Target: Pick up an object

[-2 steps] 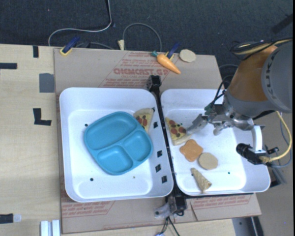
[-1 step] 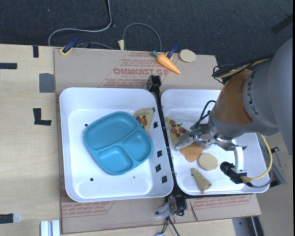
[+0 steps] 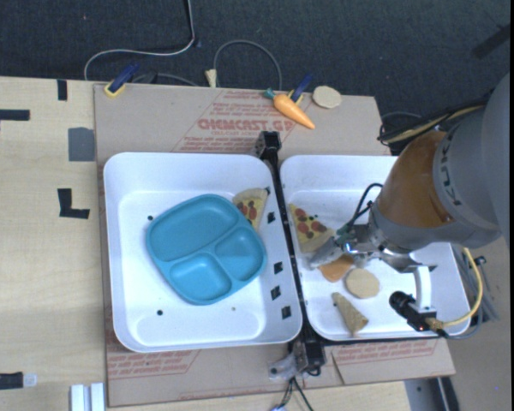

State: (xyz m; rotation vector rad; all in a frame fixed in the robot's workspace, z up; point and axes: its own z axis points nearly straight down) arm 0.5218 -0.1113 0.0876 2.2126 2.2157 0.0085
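Left bin (image 3: 120,229): blue three-compartment plastic tray (image 3: 206,247), rigid, light, slick, best taken by the rim. Right bin (image 3: 325,171): flat toy pizza slice (image 3: 308,226), orange piece (image 3: 335,271), round tan disc (image 3: 362,283). Pincer (image 3: 347,251) low over the orange piece; open or closed, cannot tell.

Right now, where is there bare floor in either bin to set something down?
Left bin: bare strips along the front and left walls around the blue tray. Right bin: bare at the back; crowded mid-floor around the tool and food pieces.
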